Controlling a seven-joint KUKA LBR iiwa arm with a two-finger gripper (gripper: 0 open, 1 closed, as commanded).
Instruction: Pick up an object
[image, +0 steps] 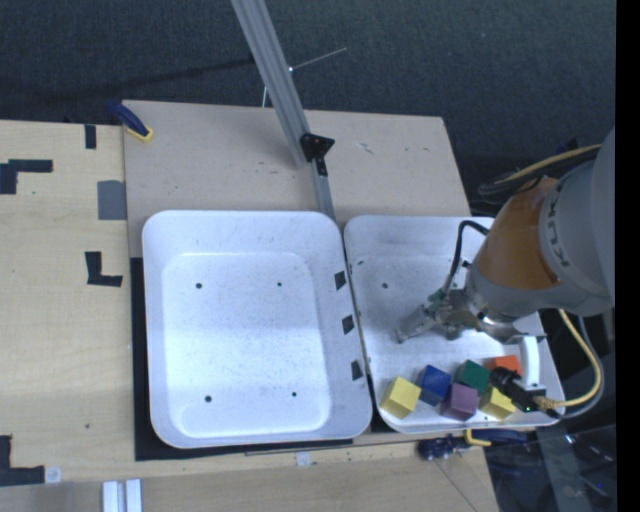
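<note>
Blocks (450, 388) cluster near the right bin's (400, 250) front, jaws' state unclear.

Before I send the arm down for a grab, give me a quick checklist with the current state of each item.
1. Tool inside the right bin: ok, it sits over the bin's middle.
2. Tool over a block: not ok, the blocks lie nearer the front edge.
3. Targets available: ok, a yellow block, blue block, purple block and green block sit clustered at the front.
4. Blocks spaced for a clean grab: not ok, they sit packed together.
5. Tool carrying nothing: ok, nothing shows between its fingers.
6. Finger opening: cannot tell.
</note>
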